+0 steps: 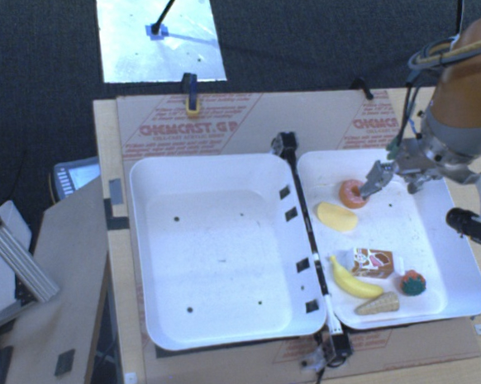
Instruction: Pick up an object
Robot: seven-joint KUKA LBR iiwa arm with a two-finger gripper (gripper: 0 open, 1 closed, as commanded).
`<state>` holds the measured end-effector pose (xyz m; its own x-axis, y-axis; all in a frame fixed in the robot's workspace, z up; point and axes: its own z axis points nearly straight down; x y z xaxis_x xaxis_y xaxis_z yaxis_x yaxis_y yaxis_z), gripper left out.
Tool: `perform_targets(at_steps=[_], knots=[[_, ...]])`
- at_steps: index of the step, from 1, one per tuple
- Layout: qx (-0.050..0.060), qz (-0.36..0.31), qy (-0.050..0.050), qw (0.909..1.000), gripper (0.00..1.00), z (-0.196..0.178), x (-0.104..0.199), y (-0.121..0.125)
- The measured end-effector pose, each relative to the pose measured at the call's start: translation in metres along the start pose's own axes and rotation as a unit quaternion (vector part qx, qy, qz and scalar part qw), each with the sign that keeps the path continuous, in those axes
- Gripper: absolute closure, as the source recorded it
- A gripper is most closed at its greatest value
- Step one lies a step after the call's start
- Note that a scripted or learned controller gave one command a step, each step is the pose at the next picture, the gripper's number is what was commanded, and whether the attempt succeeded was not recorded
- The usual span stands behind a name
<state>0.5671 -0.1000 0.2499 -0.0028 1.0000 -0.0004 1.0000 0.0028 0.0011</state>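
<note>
The right bin (443, 237) holds several small items. An orange ring (351, 192) lies near its back left, with a pale yellow lump (337, 216) just in front of it. Further forward are a banana (353, 279), a small red and white carton (372, 262), a tan wedge (378, 304) and a red and green toy (412, 282). My gripper (395, 180) hangs over the back of the right bin, just right of the orange ring. Its two fingers stand apart with nothing between them; the left fingertip (372, 182) is close to the ring.
The left bin (144, 236) sits beside the right one, separated by a black-clipped divider (303, 223). The arm's orange and grey body (464, 86) looms over the right bin's back right corner. A black fitting (471, 223) sticks in at the right edge.
</note>
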Motion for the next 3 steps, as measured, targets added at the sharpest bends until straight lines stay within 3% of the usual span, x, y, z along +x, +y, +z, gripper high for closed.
perform_targets(at_steps=[1,2,3], knots=[[0.003,0.002,0.000,1.0000,0.00,0.159,-0.034,0.031],[-0.001,0.001,0.000,1.0000,1.00,0.140,-0.033,0.033],[-0.011,-0.003,-0.002,0.9999,1.00,-0.032,-0.023,0.102]])
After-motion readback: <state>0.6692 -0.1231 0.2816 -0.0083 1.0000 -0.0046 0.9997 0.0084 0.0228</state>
